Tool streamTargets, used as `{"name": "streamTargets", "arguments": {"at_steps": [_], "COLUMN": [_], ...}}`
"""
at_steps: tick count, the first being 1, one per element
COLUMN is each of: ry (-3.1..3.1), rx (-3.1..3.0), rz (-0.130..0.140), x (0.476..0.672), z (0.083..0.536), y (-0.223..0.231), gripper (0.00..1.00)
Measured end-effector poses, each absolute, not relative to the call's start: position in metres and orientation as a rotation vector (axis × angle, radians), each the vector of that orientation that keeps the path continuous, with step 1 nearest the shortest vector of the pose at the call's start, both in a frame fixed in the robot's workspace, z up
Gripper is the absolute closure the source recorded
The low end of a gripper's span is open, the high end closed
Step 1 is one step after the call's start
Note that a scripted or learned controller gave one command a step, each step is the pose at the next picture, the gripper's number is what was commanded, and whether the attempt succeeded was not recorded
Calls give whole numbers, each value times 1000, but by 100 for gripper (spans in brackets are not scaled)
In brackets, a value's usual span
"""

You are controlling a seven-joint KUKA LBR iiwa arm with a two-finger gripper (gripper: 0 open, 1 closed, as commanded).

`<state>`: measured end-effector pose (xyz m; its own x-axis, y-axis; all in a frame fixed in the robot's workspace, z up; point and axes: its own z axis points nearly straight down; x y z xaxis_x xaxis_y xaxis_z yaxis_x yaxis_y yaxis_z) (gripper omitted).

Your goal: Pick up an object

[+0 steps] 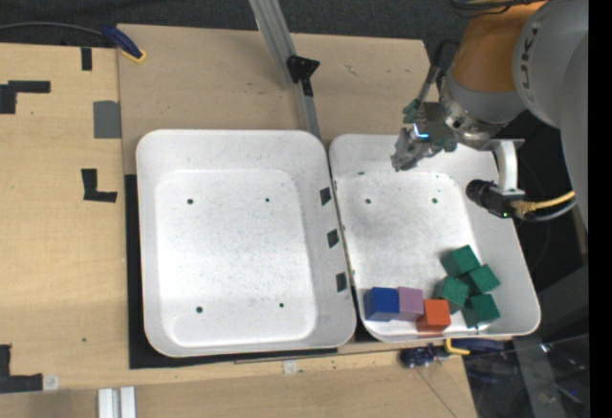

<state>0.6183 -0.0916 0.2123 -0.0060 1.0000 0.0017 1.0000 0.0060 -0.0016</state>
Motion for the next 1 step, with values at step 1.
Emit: {"name": "streamTargets", "arguments": {"at_steps": [1], "ry": [-2229], "rx": [-2212], "rz": [-3], "x": [618], "z": [225], "y": [-35], "gripper": [100]}}
